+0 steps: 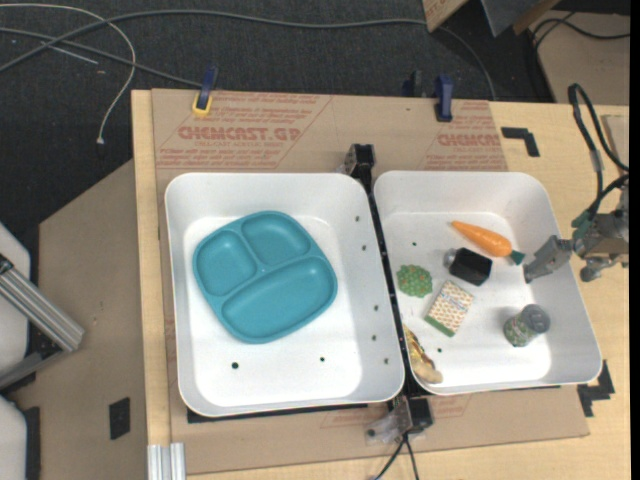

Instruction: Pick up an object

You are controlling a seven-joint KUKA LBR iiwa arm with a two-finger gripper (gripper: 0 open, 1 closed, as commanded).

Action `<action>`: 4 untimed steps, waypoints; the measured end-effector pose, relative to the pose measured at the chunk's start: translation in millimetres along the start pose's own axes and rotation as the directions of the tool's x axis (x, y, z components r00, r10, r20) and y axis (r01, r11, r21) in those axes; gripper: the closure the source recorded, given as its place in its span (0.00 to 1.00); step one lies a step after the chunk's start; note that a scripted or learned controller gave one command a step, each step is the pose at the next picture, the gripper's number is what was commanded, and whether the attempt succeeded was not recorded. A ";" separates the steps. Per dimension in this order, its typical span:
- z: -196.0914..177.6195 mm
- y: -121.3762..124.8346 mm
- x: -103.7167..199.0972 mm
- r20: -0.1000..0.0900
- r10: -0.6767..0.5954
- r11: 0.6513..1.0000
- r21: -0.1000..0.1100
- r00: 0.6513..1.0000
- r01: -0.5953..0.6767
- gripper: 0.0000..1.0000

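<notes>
We see the gripper at the right side of the right bin, low over the rim, and it holds nothing. How its end stands we cannot tell, because this part is small and blurred.

The nearest things lie to the left of the gripper. The carrot is just beside it, slightly further up in the view, with its green end toward the gripper. A black block touches the carrot from below. Below the gripper, near it, stands a small grey-green object. Further left are a patterned packet and a round green piece. Well apart, in the left bin, rests a blue divided plate.

We judge the step in hand is the approach. To do it well, we would choose one thing with free space around it; the grey-green object seems good. The carrot is close, but the block against it may disturb the closing. We would centre above the thing before we descend.
</notes>
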State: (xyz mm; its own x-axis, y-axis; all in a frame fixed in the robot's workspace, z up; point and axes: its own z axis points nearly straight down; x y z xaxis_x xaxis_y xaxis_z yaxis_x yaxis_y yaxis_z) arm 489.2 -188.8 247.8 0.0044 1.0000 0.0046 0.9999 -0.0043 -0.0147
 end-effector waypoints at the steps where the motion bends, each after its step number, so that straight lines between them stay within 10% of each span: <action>1: -6.9 2.5 0.8 0.004 -0.004 1.000 -0.014 1.000 0.004 0.00; 4: 145.4 3.5 8.2 0.004 -0.004 1.000 -0.014 1.000 0.004 0.00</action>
State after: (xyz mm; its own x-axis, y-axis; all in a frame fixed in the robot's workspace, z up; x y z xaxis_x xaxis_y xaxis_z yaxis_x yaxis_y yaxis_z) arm 490.6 -179.9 102.4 0.0000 1.0000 0.0009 1.0000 0.0000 -0.0008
